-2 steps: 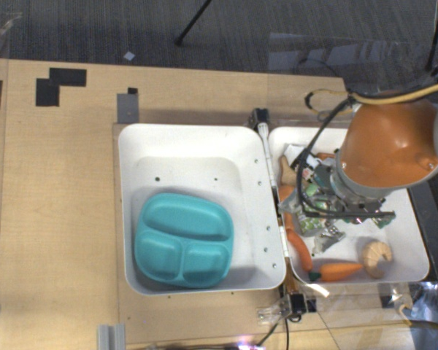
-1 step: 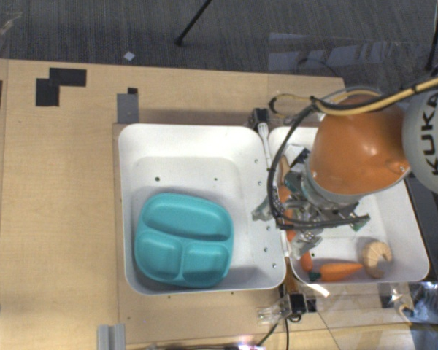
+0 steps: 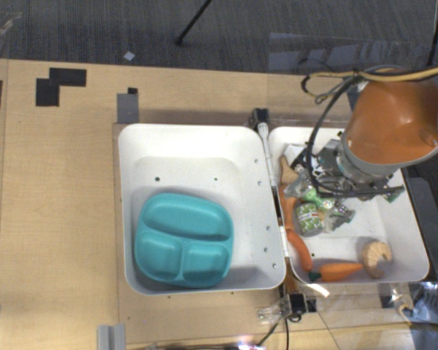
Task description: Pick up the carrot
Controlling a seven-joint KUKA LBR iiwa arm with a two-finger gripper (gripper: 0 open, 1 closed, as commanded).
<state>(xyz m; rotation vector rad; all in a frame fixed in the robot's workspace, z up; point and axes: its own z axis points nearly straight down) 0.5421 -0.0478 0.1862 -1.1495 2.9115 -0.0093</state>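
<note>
Carrot (image 3: 337, 271) lies untouched along the near wall of the right bin (image 3: 416, 257), beside a pale knobbly item (image 3: 376, 257) and a curved orange sausage (image 3: 298, 248). The arm's wrist (image 3: 394, 126) hangs over a crinkled packet (image 3: 314, 214) farther back; gripper state cannot be told. Pickup not yet begun.

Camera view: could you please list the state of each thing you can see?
Tray: upright, in the left bin.
Carrot: lying flat, right bin, not held.
Second carrot: lying along the bin's left wall.
Arm: above the right bin.
</note>
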